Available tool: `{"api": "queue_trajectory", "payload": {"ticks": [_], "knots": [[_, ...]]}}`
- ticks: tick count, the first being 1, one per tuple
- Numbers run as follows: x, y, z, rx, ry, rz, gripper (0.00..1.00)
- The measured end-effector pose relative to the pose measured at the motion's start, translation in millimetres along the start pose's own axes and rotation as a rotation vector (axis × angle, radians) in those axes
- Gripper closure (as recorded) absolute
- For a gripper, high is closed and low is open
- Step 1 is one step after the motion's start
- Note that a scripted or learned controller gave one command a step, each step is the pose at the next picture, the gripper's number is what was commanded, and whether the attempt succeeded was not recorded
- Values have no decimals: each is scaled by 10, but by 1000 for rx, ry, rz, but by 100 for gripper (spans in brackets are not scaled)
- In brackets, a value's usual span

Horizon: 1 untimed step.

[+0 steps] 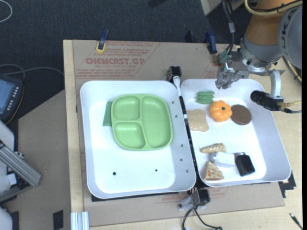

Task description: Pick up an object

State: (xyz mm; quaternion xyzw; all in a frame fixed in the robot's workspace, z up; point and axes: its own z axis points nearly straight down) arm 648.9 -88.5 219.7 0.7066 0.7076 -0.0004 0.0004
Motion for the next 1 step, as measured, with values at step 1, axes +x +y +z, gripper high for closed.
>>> {"api": "queue_trajectory", "payload": {"ticks": [1], "knots": [[-66, -95, -73, 1, 0, 2, 100]]}}
